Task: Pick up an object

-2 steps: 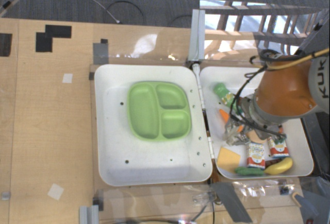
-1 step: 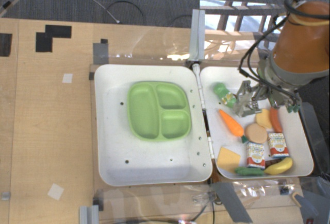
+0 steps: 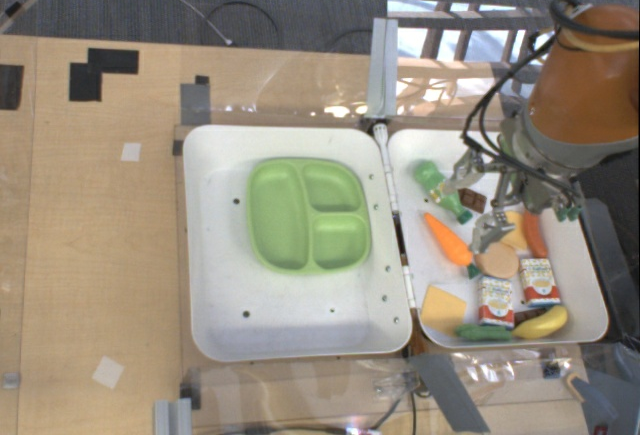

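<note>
Lime green divided plate [image 3: 305, 215] in a white bin [image 3: 215, 318]; orange carrot [image 3: 447, 238], yellow banana [image 3: 541, 324], yellow cheese wedge [image 3: 444, 305].

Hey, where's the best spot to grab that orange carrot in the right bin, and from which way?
Take the carrot across its thicker middle, coming straight down from above. It lies flat and slanted on the right bin floor, so the tool would probably do best spanning its narrow width, crosswise to the long axis. The green piece sits near its upper end, so stay lower.

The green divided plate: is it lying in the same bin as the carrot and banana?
No, the green divided plate lies alone in the left bin, while the carrot and banana lie in the right bin.
</note>
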